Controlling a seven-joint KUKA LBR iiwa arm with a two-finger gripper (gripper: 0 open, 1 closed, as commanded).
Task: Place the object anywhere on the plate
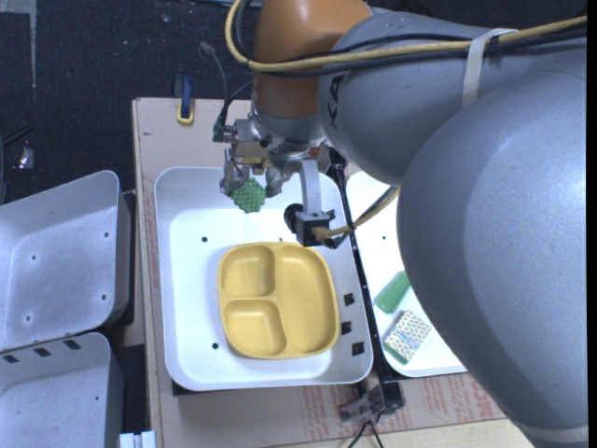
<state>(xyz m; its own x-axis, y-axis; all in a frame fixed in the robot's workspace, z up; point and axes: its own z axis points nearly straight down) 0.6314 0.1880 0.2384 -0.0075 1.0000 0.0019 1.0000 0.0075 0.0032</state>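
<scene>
While beside plate (278, 299), green stick (393, 292).

A yellow plate with three compartments (278, 301) looks like smooth moulded plastic with a soft satin sheen. It sits in a shallow white bin (191, 278) of matt, smooth plastic. The big grey robot arm (485, 203) has a smooth painted shell, semi-matt, and its rounded orange band (303, 26) shines a little more. The metal claw (248, 183) is bare, dull silver, and between its fingers is a small green bumpy object (248, 196) with a rough, knobbly surface. The pale wooden desk (159, 138) looks flat and unpolished. A second white bin (415, 367) holds a green smooth plastic-looking cylinder (393, 292) and a small printed patterned packet (408, 334).
</scene>
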